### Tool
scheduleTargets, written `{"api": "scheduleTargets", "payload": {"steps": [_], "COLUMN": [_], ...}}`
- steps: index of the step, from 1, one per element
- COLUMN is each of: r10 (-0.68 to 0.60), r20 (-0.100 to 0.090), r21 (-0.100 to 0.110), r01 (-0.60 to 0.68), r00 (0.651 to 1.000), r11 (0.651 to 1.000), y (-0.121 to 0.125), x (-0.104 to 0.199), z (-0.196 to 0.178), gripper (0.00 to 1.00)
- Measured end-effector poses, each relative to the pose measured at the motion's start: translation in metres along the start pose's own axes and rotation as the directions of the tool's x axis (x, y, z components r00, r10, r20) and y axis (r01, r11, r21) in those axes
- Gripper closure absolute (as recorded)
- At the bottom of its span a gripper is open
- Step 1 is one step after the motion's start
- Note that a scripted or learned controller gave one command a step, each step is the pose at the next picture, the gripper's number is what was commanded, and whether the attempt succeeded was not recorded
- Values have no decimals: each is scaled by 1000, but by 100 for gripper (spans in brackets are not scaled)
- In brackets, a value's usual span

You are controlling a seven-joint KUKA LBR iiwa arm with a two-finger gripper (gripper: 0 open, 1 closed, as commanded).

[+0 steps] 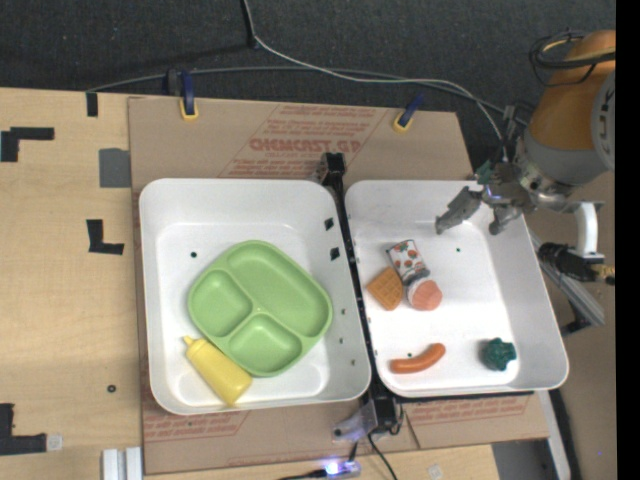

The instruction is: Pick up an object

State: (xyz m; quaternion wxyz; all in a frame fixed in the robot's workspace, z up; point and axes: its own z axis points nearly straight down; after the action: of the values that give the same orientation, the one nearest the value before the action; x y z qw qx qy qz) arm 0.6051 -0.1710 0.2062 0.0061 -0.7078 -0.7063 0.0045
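Gripper (pixel 472 214) spread open, empty, above right bin (pixel 520 298) back edge. Nearest pick prob. the carton (pixel 407 260); descend straight, centre fingers, avoid waffle (pixel 385 288) touching it.

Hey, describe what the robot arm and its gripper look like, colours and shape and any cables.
The arm is bulky and rounded, grey with a broad orange band above the wrist. A thin dark cable loops over its top. The gripper is a small dark metal head with two slim grey fingers and a touch of green near its base.
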Motion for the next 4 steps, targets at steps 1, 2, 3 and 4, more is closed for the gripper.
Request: {"api": "scheduleTargets", "payload": {"steps": [1,2,3,4], "r10": [-4,-3,-3,-4], "r20": [3,3,3,5], "r21": [-14,-10,-10,-14], "r01": [4,3,3,4], "r00": [1000,1000,1000,1000], "r11": [1000,1000,1000,1000], "y": [3,11,13,13], "x": [0,-4,-7,-7], "z": [-8,42,105,121], "gripper": [0,0,0,0]}}
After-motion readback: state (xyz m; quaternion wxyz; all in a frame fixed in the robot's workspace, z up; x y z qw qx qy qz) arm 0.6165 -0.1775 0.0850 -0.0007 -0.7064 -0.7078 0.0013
